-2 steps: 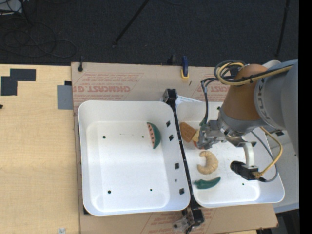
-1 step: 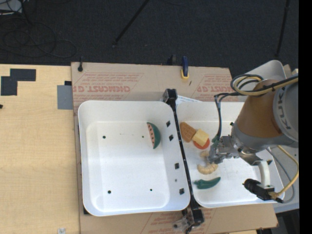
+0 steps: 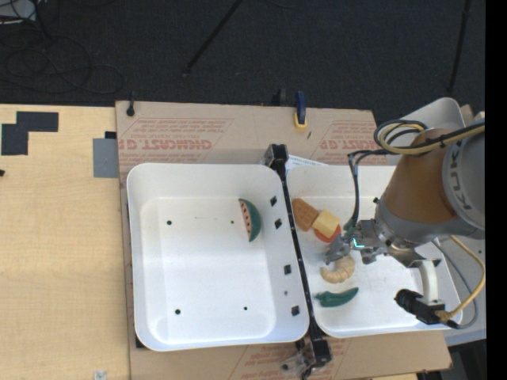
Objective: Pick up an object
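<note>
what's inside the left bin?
The left bin holds a watermelon slice toy near its right wall, plus a few small dark dots on the floor. Nothing in it is covered.

Two white bins sit side by side on the bench: the left bin [image 3: 158, 307] and the right bin [image 3: 380, 315]. Taking the black divider [image 3: 289, 244] between them as the mark, one watermelon slice [image 3: 250, 218] lies just left of it. Right of it lie four pieces: one bread wedge [image 3: 304, 211], one yellow-and-red block [image 3: 327, 226], one pale curled piece [image 3: 339, 270], and one green pepper [image 3: 337, 296].
</note>
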`<state>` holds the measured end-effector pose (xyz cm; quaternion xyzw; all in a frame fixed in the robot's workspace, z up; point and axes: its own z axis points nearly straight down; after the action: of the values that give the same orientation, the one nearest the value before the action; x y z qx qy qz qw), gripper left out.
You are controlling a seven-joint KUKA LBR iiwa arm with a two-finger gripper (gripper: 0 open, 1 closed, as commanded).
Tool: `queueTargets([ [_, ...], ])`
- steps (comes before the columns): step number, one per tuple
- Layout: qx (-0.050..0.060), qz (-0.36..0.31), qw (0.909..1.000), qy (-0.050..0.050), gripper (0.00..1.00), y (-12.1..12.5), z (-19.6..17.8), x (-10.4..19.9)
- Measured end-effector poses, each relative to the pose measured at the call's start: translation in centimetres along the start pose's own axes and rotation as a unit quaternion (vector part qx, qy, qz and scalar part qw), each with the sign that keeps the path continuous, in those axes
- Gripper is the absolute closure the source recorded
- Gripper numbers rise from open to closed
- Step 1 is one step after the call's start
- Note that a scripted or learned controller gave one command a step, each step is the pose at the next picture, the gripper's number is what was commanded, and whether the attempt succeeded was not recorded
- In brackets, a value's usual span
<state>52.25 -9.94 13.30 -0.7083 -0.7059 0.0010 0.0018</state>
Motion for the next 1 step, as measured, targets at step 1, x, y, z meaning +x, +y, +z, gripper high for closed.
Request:
queueTargets([
  [1,0.000,-0.002,1.0000,0.000,0.00,2.44,4.81,0.87],
])
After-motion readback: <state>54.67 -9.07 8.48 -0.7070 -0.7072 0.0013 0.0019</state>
